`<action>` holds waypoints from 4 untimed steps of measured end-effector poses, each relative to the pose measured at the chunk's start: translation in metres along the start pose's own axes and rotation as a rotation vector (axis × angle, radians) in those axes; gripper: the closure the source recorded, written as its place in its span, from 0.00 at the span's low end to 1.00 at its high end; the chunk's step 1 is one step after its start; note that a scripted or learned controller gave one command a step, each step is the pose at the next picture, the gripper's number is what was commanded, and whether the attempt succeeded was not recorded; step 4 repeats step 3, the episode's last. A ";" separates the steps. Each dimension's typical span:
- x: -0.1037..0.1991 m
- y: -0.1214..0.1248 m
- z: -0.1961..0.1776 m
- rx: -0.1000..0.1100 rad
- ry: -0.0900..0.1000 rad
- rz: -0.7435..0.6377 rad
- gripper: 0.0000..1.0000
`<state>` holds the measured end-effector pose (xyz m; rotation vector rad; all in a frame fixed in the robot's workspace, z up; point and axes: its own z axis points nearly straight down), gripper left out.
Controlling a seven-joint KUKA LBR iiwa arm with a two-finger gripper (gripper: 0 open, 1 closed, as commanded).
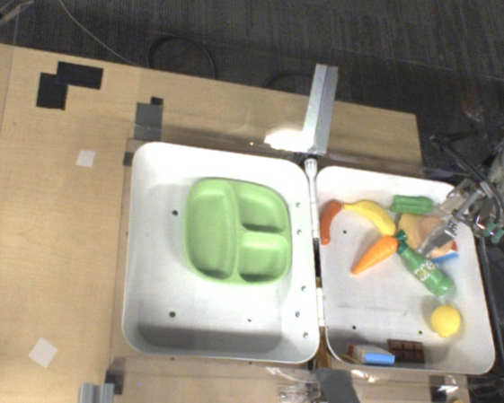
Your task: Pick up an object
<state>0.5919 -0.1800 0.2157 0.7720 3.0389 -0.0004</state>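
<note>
Now jaws [448, 229] low over right bin [478, 357] clutter beside green bottle [427, 270], aiming to grab; jaw opening unclear.

Bench [39, 244]: pale wood-look top, matt, smooth. Left bin [144, 315] and right bin [383, 324]: white plastic, smooth, soft sheen. Green tray [235, 230] in left bin: moulded plastic, satin. Banana [370, 215], carrot [374, 253], lemon [445, 320] in right bin: smooth toy plastic, slightly glossy. Green bottle [427, 270]: glossy plastic. Upright post [321, 109] at far side: bare metal, brushed. Floor [255, 16] beyond: dark carpet, rough weave.
</note>
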 end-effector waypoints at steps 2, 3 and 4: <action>0.006 0.011 0.118 -0.003 -0.005 -0.116 0.00; 0.034 0.038 0.126 -0.003 -0.007 -0.091 0.00; 0.034 0.038 0.126 -0.003 -0.007 -0.091 0.00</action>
